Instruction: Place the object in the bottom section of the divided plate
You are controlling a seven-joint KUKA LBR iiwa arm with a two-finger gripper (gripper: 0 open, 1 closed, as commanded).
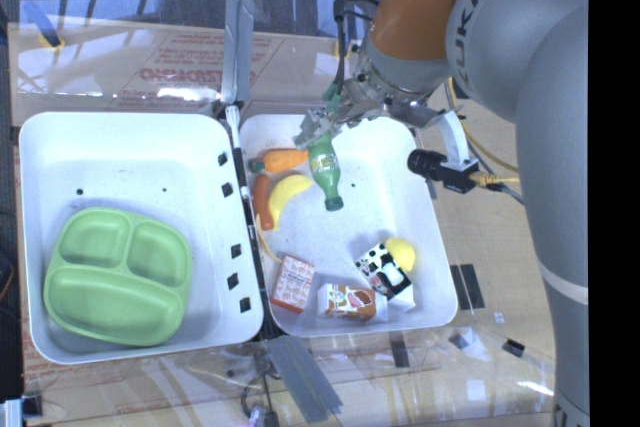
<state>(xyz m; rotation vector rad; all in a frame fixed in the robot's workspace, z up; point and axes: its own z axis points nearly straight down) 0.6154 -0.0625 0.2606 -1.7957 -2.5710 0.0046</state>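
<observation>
The green divided plate lies in the left bin, with two small sections at its far side and one wide section at its near side. My gripper hangs over the far part of the right bin. It is shut on the wide end of a green bottle. The bottle tilts, its neck pointing down and toward the near right. An orange carrot and a yellow banana lie just left of the bottle.
Near the right bin's front are a red-and-white carton, an orange-printed packet, a black-and-white patterned box and a yellow ball. A metal divider runs between the bins. The arm's black cable fitting juts out over the bin's right side.
</observation>
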